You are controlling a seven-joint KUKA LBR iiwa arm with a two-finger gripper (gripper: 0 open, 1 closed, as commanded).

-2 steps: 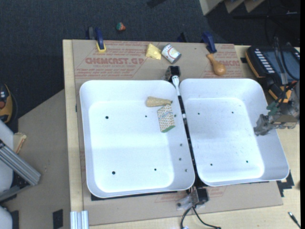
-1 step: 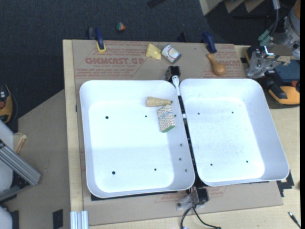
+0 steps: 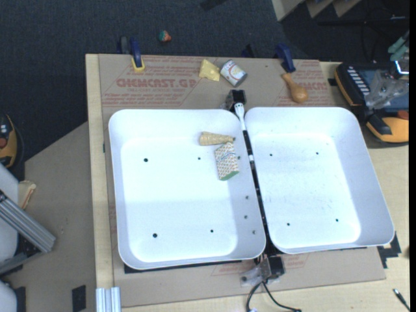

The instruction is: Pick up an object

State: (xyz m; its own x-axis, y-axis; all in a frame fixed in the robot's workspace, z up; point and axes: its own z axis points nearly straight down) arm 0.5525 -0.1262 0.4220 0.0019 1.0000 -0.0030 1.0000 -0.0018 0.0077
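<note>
Items, as we list them:
- Near-side bin (image 3: 325, 194), the one the arm must cross.
- Far bin (image 3: 130, 194).
- Patterned pouch (image 3: 226, 160), by the far bin's dividing wall, long axis up-down.
- Tan cone (image 3: 215, 138), crosswise, touching the pouch's top.

Jaw state: we cannot tell.

A robotics lab: two white bins (image 3: 312, 119) on a clamped cardboard-covered bench (image 3: 162, 83), dark carpet (image 3: 65, 18), trailing cables (image 3: 266, 298).

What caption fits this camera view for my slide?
Tan cone and patterned cloth pouch lying in the left white bin.
</note>
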